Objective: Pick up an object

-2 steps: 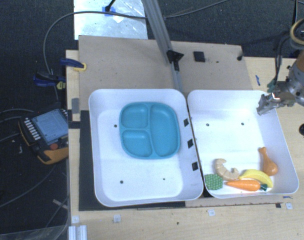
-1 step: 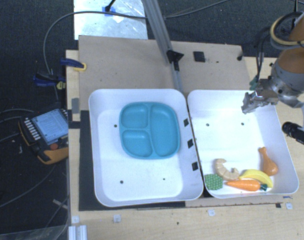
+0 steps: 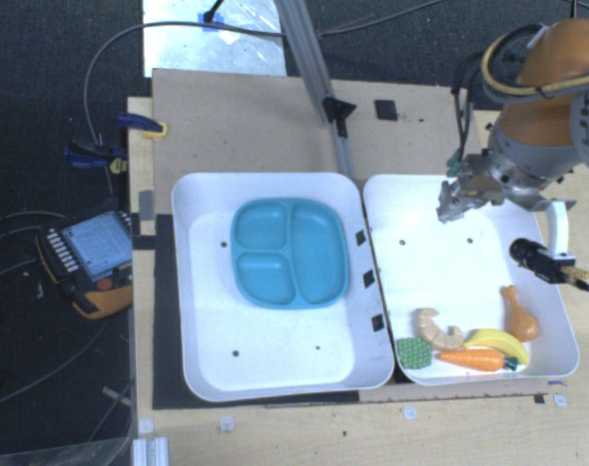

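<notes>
Blue divided plate (image 3: pixel 290 253): lay in the left white bin (image 3: pixel 207 357), toward 12 o'clock.
Blue-screened device (image 3: pixel 88 250): sat at 9 o'clock, off the surface (image 3: pixel 236 124).
Clamps (image 3: pixel 119 139): at 10 o'clock.

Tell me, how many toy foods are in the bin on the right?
5, all by its near edge: a green piece, a tan shrimp-like piece, a banana, a carrot, and a drumstick farther right. More could be hidden.
</notes>
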`<action>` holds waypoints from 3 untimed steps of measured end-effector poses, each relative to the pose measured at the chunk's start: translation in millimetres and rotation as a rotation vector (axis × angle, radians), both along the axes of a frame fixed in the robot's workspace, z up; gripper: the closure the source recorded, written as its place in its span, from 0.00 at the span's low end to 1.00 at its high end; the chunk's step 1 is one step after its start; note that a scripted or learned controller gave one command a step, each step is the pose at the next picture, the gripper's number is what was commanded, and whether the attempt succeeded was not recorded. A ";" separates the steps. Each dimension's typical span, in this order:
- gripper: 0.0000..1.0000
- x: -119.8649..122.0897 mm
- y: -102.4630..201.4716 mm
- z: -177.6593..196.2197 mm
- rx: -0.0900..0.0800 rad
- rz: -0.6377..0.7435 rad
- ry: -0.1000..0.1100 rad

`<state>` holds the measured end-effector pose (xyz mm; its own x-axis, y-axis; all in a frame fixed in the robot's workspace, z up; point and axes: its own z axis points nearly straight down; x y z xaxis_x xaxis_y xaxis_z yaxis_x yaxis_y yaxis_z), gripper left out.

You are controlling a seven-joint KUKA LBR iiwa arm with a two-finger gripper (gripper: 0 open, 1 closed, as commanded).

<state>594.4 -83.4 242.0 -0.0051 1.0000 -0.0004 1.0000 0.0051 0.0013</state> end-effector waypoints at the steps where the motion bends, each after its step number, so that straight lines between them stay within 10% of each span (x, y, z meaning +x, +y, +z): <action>1: 1.00 4.4 45.3 0.3 0.001 0.002 -0.001; 3: 1.00 37.8 134.4 -19.6 0.001 0.002 -0.001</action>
<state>632.3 51.0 222.4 -0.0072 1.0000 0.0003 1.0000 0.0072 0.0028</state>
